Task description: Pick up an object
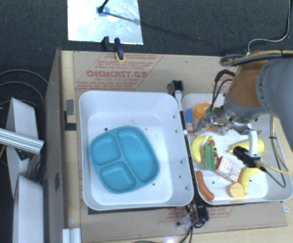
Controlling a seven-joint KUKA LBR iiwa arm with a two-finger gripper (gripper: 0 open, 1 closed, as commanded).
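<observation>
- Plastic toy food fills the right bin [283, 189]: bananas [199, 148], a sausage [205, 185], an orange [202, 109], a red-and-white packet [228, 169]. Prob. light, stiff, a bit slick.
- Best hold, I'd judge: across a banana's mid-body, or the sausage's narrow width.
- Gripper [213, 121] low over the bin's back-left, near the orange and just above the bananas. Fingers: can't tell open/closed; nothing seen between them.
- Left bin [93, 105] holds a blue divided tray [123, 158].
</observation>
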